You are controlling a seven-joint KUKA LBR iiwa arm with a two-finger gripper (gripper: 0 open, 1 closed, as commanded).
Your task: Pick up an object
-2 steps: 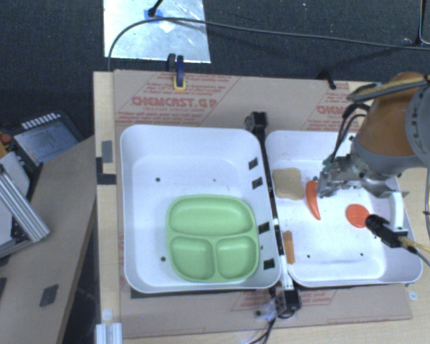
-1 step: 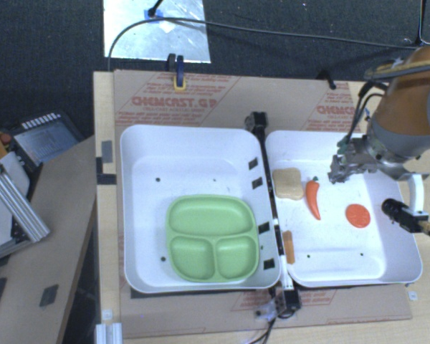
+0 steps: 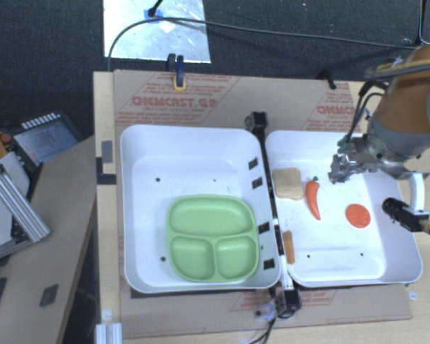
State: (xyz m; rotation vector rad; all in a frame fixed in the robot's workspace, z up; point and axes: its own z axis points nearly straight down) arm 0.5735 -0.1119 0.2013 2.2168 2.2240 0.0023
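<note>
Two white bins sit side by side on the desk (image 3: pixel 107 264). The tool (image 3: pixel 340 169) hangs over the right bin (image 3: pixel 401 264), up near its back half, and honestly I can't tell if it's wide or narrow. Just down-left of it lies an orange carrot (image 3: pixel 313 199), with a tan block (image 3: pixel 287 183) further left. An orange disc (image 3: pixel 357 215) sits below it. The green tray (image 3: pixel 212 236) is way off left.
</note>
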